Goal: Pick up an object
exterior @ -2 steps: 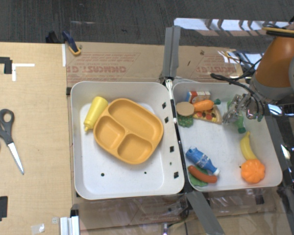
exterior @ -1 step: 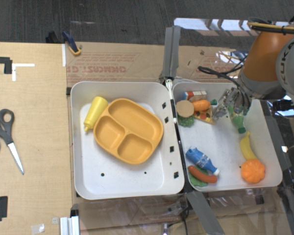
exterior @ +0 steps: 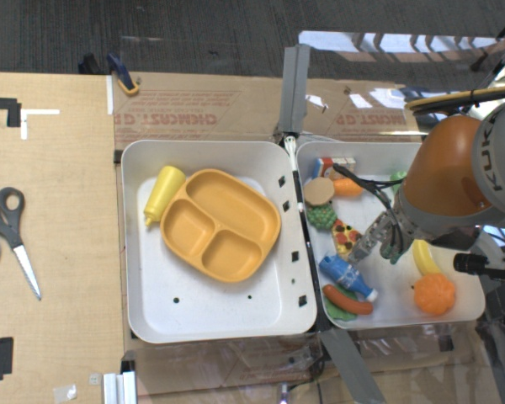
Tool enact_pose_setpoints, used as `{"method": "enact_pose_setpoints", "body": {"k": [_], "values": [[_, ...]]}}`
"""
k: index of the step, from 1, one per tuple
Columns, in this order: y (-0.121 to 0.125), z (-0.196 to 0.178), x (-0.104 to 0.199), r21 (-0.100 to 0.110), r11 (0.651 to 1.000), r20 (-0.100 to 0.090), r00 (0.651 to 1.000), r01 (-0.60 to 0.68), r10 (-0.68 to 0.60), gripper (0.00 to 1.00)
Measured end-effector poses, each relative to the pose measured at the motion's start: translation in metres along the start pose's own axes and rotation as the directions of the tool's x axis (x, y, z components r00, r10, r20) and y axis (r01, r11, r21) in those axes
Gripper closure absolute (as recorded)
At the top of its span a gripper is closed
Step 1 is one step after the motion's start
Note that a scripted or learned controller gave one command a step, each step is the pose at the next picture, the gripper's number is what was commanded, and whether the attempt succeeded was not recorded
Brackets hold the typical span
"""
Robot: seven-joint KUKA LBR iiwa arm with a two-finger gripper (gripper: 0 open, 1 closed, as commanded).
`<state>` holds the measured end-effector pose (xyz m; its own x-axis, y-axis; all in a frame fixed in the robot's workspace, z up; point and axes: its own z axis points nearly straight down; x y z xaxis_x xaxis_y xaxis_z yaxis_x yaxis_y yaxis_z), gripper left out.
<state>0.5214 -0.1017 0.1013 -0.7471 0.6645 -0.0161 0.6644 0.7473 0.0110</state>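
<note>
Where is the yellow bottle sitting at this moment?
The yellow bottle lies in the left bin, near its upper-left corner, right up against the left edge of the orange divided plate.

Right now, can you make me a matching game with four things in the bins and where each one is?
Things:
1. yellow bottle
2. orange ball
3. blue bottle
4. orange divided plate

Places:
A. right bin, near its front right corner
B. left bin, in the middle
C. left bin, at the plate's left edge
D. right bin, just above the hot dog toy

Pairs: 1-C, 2-A, 3-D, 4-B
</note>
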Motion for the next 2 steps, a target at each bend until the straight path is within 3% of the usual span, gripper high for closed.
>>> {"method": "enact_pose_setpoints", "body": {"k": [1, 2], "values": [[0.061, 0.005, -0.078, 0.003, 0.993, -0.002, 0.993, -0.12, 0.12, 1.0], [0.097, -0.089, -0.021, 0.015, 0.969, -0.011, 0.969, -0.245, 0.245, 1.0]]}}
